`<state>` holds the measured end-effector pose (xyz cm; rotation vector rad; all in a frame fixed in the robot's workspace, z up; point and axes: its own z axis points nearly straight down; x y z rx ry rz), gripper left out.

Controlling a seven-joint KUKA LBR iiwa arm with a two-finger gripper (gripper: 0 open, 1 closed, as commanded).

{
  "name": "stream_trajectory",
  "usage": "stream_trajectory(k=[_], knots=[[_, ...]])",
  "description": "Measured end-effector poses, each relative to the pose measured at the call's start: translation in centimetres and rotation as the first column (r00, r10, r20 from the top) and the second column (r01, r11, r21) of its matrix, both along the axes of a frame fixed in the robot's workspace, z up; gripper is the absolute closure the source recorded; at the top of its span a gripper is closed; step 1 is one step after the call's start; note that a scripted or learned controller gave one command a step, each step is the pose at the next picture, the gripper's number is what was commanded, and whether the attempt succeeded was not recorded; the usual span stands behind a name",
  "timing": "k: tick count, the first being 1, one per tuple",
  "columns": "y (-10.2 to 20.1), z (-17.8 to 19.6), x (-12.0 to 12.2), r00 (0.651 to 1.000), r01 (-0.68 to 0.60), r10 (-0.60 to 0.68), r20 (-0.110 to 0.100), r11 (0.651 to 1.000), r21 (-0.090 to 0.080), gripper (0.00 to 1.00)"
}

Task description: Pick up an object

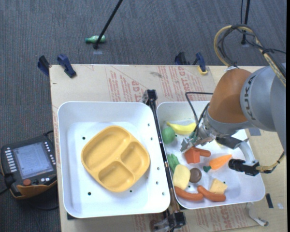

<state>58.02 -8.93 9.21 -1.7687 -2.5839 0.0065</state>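
Overhead, the camera view looks down on a plywood bench [116,81] with dark carpet around it. At the upper left of the frame a black rod slants down to a green foot [95,39] on the carpet, and blue clamps [66,65] grip the bench's far edge. A teach pendant [28,164] with a lit screen lies on the floor at the left edge of the frame, well apart from the bins.

From the right of the frame the arm [261,98] reaches in, its orange band bulging over the upper part of the right bin [257,191] and hiding the bin's far wall there. Cables loop above it at the upper right. The gripper [195,141] hangs low over the middle of that bin, just above a red-orange toy piece [194,154] — whether the claw is released or clenched cannot be told, as the wrist covers it.

The left bin [67,129] holds a yellow divided plate [115,158] lying flat near its middle, with three compartments.

The right bin is crowded with toy food. A banana [182,127] lies near the top left, touching a green round fruit [168,135] beside it. A carrot [220,162] sits to the right of the red-orange piece, near a black fitting [242,166] on a cable. Lower down a green leafy piece [173,160], a pale yellow potato shape [181,176] and a brown round piece [195,175] crowd together, with a cheese wedge [218,186] to their right — and two sausages [199,194] along the near wall.
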Motion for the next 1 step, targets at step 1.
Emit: stream_trajectory(k=[1], knots=[[-1.73,-0.58,-2.03,0.996,-0.091,0.091,0.007,0.996,0.0,1.0]])
